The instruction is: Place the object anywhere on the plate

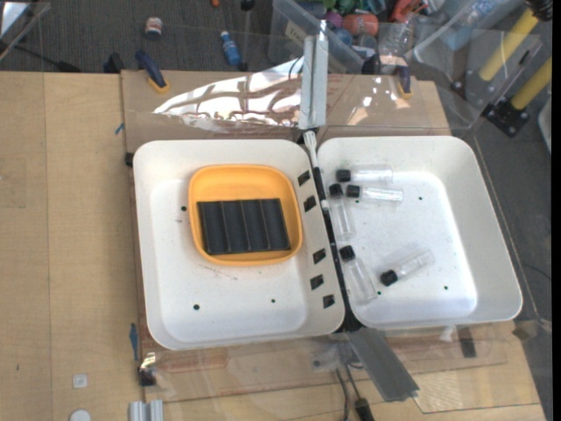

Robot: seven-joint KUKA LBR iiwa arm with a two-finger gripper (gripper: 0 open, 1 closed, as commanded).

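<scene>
An orange, rounded-square plate (203,189) lies in the left white bin (228,318), a little left of its middle. A black ribbed rectangular piece (243,225) rests flat on the plate and covers most of its floor. In the right white bin (460,235) lie several clear vials with black caps. One vial (370,174) and another (375,195) lie near the back left. A third vial (406,267) lies tilted near the middle. More vials (349,253) lie along the bin's left wall.
A grey divider bar (314,77) stands upright behind the seam between the bins. Black clips (314,231) line that seam. Clear plastic tubs of coloured toys (377,7) sit beyond the bench at the back right.
</scene>
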